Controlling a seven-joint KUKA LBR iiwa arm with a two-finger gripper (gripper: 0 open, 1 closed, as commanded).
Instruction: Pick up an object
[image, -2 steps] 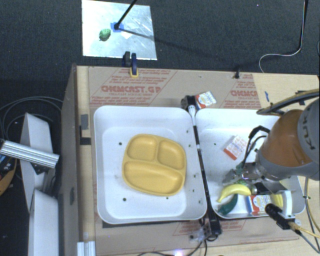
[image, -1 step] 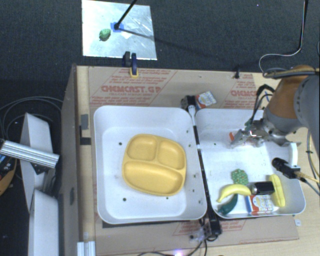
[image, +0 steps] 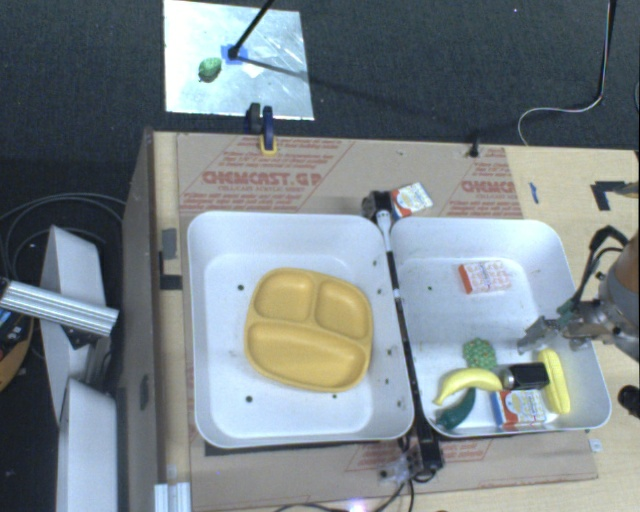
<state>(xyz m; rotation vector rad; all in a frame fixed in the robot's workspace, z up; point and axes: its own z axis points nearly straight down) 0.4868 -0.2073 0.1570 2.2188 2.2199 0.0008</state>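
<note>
**Camera view: tool hovering at the right bin's crowded corner**

Camera view is showing me two white bins sitting side by side on the tabletop, and the arm is reaching in from three o'clock. Its tool is hanging low over the right bin, near that bin's four o'clock edge. Whether the tool is wide, narrow or gripping something, I cannot tell; the picture is too blurred there, and nothing is visibly sitting between its tips.

The likely targets are lying clustered toward five o'clock in that bin, probably because they have slid or been dropped against the lower wall. A yellow banana is curving beside a green bumpy fruit, with a dark green piece lying just under the banana. A black block is resting just beside a yellow stick-shaped object, almost directly beneath the tool, and a small red-and-white carton is lying below them. A flat printed card is lying apart, toward twelve o'clock.

The left bin is holding a yellow divided plate, well apart from the arm. I judge the pick is not yet made; the tight packing is making a clean grasp risky.
</note>
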